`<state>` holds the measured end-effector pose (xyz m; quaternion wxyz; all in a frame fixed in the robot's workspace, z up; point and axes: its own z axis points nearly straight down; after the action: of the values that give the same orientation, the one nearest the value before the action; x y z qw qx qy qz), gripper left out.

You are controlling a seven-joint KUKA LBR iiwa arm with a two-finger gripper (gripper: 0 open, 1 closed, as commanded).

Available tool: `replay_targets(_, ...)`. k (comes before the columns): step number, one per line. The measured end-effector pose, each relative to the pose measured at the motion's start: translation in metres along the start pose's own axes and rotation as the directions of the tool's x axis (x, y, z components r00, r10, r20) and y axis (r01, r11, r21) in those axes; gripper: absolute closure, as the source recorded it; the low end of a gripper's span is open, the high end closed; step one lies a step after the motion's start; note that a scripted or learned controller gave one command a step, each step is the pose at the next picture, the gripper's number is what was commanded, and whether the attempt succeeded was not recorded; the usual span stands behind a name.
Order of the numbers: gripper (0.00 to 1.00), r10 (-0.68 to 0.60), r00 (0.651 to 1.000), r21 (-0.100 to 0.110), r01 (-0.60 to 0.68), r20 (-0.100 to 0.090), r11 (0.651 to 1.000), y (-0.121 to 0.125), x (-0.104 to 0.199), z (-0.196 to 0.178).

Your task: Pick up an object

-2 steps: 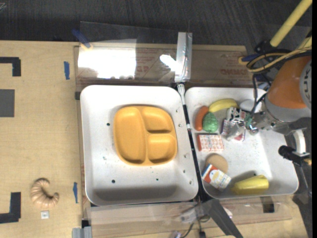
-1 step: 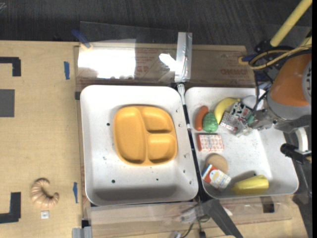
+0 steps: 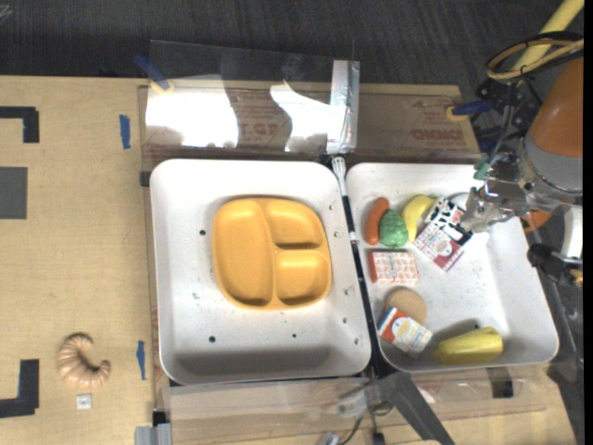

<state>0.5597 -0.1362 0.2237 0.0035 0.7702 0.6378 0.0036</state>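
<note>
The right bin (image 3: 519, 295) holds several small items. At its back left lie an orange piece (image 3: 375, 221), a green piece (image 3: 395, 229) and a yellow piece (image 3: 417, 211). A red-and-white packet (image 3: 438, 245) with a black-and-white patterned top (image 3: 447, 217) lies beside them. Further forward are a red checked packet (image 3: 393, 267), a brown round biscuit (image 3: 406, 302), a small carton (image 3: 405, 332) and a long yellow item (image 3: 470, 344). My gripper (image 3: 479, 209) hangs low over the bin's back right part, just right of the patterned packet top.
The left bin (image 3: 176, 276) holds a yellow divided plate (image 3: 271, 251). A toy croissant (image 3: 83, 360) lies on the bench at the front left. Yellow cables (image 3: 533, 52) and the arm's orange band (image 3: 565, 123) are at the right.
</note>
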Motion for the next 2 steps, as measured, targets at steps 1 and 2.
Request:
replay_targets(1, 1.0, 0.282, 0.959, 0.014, -0.282, 0.005, 0.959, -0.026, -0.0507, 0.0384)
replay_targets(2, 0.0, 0.281, 0.96, 0.013, -0.281, 0.004, 0.96, -0.0255, -0.0501, 0.0378)
